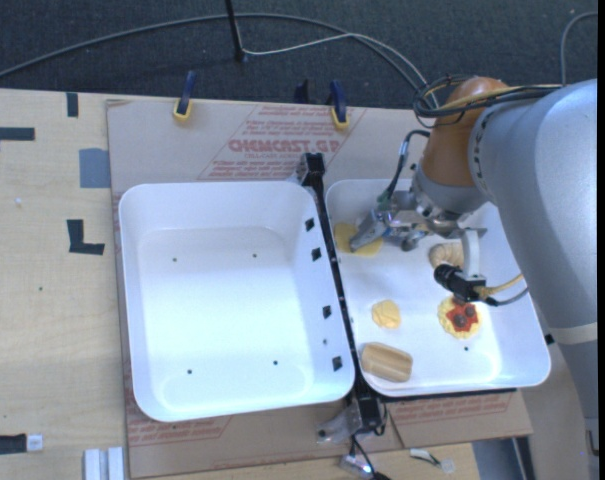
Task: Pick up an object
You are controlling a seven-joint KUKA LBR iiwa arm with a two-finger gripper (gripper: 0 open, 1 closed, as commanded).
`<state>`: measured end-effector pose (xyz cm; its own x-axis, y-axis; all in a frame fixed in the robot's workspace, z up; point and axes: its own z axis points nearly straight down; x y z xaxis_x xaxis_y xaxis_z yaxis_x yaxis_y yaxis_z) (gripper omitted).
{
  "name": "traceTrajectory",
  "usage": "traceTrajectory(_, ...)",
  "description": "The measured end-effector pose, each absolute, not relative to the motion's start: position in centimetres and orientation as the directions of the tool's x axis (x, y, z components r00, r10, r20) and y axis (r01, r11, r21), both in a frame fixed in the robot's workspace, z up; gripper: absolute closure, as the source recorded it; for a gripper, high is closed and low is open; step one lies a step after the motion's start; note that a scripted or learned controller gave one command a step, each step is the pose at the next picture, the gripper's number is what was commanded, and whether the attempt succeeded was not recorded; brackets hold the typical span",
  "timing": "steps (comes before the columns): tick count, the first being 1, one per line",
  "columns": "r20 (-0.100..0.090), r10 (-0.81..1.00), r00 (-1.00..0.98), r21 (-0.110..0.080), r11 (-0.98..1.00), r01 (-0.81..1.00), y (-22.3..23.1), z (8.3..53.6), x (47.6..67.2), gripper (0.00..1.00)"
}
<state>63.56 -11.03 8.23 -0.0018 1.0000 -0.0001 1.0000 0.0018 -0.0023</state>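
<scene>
A: Where is your gripper (367, 234)?

B: Low in the right bin (512, 363), near its back left corner, right at a pale yellow piece (348, 238) beside the divider.

A: Has it got hold of that piece?

B: You can't tell from here; the fingers are too blurred to judge how far apart they stand.

A: What else lies in your right bin?

B: A yellow lump (386, 314), a tan roll (386, 361) near the front, a red and yellow item (461, 318), and a beige piece (446, 254) by the wrist.
</scene>
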Motion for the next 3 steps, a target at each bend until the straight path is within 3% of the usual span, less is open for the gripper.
traceTrajectory(1,0.000,1.000,-0.002,-0.003,0.002,1.000,-11.05,9.16,63.59,1.00)
traceTrajectory(2,0.000,1.000,-0.002,-0.004,0.002,1.000,-11.05,9.12,63.57,0.00)
traceTrajectory(3,0.000,1.000,-0.003,-0.008,0.003,1.000,-11.04,9.84,63.53,1.00)
